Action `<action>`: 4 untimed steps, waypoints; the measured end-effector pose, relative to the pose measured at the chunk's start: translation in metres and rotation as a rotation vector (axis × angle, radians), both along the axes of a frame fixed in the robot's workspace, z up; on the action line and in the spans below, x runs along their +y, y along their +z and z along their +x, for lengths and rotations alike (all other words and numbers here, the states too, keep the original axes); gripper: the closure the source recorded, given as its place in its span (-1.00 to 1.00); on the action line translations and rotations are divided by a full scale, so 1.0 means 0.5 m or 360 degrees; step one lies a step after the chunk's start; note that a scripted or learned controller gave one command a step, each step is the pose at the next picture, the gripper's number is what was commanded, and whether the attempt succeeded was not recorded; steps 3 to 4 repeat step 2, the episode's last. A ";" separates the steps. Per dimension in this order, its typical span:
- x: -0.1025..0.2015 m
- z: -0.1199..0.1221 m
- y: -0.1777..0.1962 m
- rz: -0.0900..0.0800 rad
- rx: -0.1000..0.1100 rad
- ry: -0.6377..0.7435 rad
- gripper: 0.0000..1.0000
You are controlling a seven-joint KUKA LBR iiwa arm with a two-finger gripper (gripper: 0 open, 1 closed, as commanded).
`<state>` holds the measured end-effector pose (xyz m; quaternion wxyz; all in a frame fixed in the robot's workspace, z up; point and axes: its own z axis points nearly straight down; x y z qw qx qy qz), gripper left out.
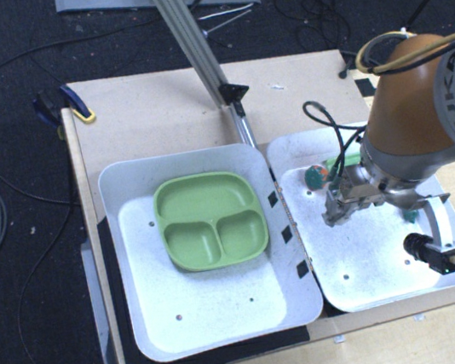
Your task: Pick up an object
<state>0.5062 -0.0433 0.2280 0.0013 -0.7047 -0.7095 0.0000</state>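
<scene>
From above, a small round object (316, 176), teal-green with an orange patch, lies in the right bin (374, 282) near its upper left. The gripper (337, 212) hangs just below it; whether its fingers are parted cannot be told, nothing seen gripped

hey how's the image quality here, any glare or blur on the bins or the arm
In the camera view, lighting is even; the white bins look bright but keep their speckle, with no harsh glare. The green plate is sharp with soft shading in its compartments. The gripper and the small objects near it look slightly soft, and the arm casts little shadow.
</scene>
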 end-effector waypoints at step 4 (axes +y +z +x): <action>0.222 0.016 -0.021 0.0000 -0.0002 0.0002 1.00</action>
